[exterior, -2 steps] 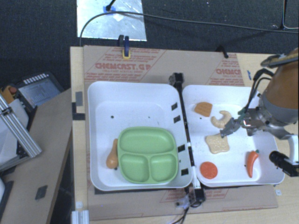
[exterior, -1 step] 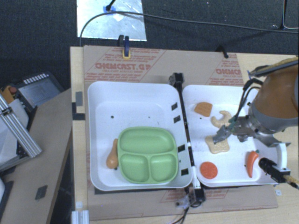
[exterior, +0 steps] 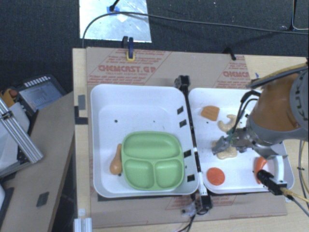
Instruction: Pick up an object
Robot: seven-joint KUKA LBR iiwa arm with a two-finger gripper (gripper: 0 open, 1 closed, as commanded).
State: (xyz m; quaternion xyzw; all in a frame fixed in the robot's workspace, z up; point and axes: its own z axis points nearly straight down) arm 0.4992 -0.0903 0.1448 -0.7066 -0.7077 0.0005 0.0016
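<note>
My gripper [exterior: 221,144] is low in the right bin [exterior: 241,94], near its left-middle part. It is right above and touching a flat cream-coloured piece [exterior: 228,153]. A curved cream piece [exterior: 225,124] lies just behind the gripper. A tan-orange chunk [exterior: 210,112] sits further back. An orange-red disc [exterior: 216,176] lies near the front wall, in front of the gripper. A small orange-red piece [exterior: 260,163] is partly hidden beside the wrist on the right.
The left bin [exterior: 111,105] holds a green divided plate [exterior: 151,159] and a tan pear-shaped piece [exterior: 116,161] beside it on the left. A black divider with clips [exterior: 188,124] runs between the bins. The arm [exterior: 280,108] covers the right bin's right side.
</note>
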